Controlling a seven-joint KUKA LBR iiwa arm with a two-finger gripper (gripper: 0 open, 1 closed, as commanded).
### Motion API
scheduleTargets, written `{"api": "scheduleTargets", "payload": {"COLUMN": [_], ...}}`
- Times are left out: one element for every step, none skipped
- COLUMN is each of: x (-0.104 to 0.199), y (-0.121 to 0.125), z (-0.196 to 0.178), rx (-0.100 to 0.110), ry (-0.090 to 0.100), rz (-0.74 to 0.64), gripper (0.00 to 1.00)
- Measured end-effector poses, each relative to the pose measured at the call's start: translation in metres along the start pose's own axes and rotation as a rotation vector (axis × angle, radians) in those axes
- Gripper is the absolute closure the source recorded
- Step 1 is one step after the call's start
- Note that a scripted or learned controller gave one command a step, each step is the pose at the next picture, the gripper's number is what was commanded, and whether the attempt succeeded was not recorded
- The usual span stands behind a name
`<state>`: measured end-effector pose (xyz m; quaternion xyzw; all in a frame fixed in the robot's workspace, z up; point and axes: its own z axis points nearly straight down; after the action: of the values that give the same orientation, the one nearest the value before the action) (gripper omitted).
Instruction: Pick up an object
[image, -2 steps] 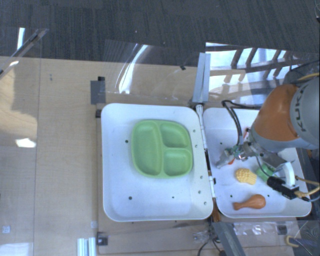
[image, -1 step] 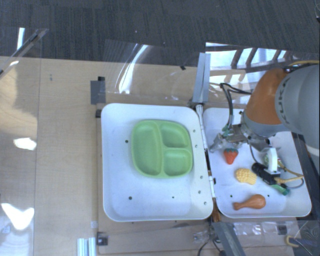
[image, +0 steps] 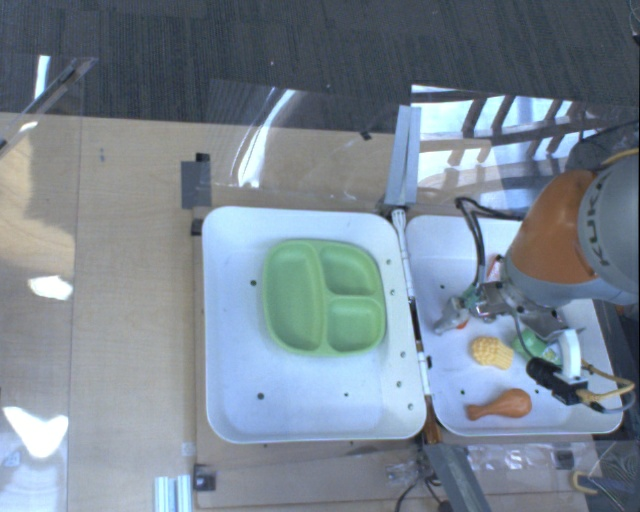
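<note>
The wooden bench (image: 120, 300) carries two white bins. The left bin (image: 300, 400) holds a green divided plate (image: 323, 297). The arm (image: 575, 240) overhangs the right bin (image: 445, 250), its hand (image: 450, 315) low inside; grip state unclear. Nearby lie a brown drumstick toy (image: 500, 405) and a yellow corn piece (image: 490, 351).

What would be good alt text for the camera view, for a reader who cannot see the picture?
A grey robot arm with an orange band reaches from the right into the right white bin, its hand low over the bin floor near a yellow corn piece and a brown drumstick-shaped toy. The left white bin holds a green divided plate.
</note>
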<state>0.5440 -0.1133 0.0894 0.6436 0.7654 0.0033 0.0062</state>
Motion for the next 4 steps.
{"api": "scheduleTargets", "payload": {"x": [0.003, 0.005, -0.002, 0.02], "y": [0.05, -0.001, 0.04, 0.011], "z": [0.002, 0.0, 0.001, 0.0], "rx": [0.001, -0.002, 0.0, -0.001], "ry": [0.001, 0.0, 0.0, 0.0], "rz": [0.141, -0.066, -0.022, 0.012], "gripper": [0.0, 0.0, 0.0, 0.0]}}
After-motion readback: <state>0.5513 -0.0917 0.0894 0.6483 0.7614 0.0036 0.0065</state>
